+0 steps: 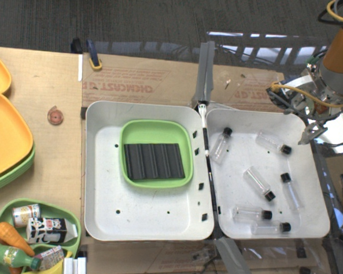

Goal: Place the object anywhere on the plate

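I'm looking down on two white bins side by side. The left bin [97, 216] carries a green square plate [157, 131] toward its twelve o'clock half, and a dark ribbed black mat [156, 161] lies flat on the plate's middle.

The right bin [305, 223] holds clear plastic vials with black caps, all lying on their sides and well apart from the plate. One vial [220, 145] lies near the bin's ten o'clock corner, cap pointing to twelve. Another [272, 142] sits toward one o'clock, cap at its four o'clock end. A third [258, 184] lies about the bin's centre, angled, cap toward five o'clock. A fourth [291, 192] lies at three o'clock near the wall. Two more rest close together along the six o'clock edge: one [249, 213] above, one [269, 228] just below it.

The arm [340, 54] comes in at the two o'clock corner, over the right bin's far rim. The gripper [310, 131] hangs at that rim with nothing between its fingers; how far apart they stand, I cannot tell.

At eight o'clock on the bench, a green bowl [4, 215] holds toy food, and orange plates [6, 135] sit stacked at nine o'clock.
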Action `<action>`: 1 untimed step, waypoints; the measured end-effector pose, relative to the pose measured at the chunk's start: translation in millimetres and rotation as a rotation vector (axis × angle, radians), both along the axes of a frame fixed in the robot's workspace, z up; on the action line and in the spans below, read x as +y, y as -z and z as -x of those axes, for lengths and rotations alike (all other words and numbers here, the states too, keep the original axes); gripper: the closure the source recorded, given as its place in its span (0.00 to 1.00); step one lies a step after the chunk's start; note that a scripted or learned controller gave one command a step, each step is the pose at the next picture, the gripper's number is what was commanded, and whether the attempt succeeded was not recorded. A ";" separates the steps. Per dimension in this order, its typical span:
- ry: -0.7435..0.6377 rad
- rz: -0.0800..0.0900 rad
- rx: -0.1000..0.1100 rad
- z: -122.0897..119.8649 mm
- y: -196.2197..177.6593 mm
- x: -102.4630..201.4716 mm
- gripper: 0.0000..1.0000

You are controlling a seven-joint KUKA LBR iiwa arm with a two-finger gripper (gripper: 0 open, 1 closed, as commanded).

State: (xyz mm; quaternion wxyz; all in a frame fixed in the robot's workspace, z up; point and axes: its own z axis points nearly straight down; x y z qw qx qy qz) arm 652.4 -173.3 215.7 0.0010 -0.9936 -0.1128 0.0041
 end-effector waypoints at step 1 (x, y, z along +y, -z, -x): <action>0.023 -0.001 -0.001 -0.1 3.9 5.9 0.00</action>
